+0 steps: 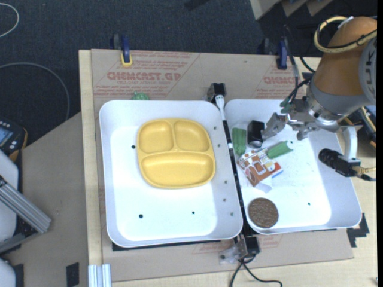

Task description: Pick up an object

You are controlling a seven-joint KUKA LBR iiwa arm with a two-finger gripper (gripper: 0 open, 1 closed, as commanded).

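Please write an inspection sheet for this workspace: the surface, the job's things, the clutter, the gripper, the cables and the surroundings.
Surface: brown board bearing two white bins, left bin and right bin, side by side.
Job's things: in the right bin, a green object, a black object, a printed packet and a brown disc.
Clutter: yellow divided plate in the left bin.
Gripper: gripper above the right bin's far part, near the black object; nothing seen between its fingers.
Cables: black cable at the board's near edge; thin wire on the floor.
Surroundings: dark carpet; blue clamps at the far edge.
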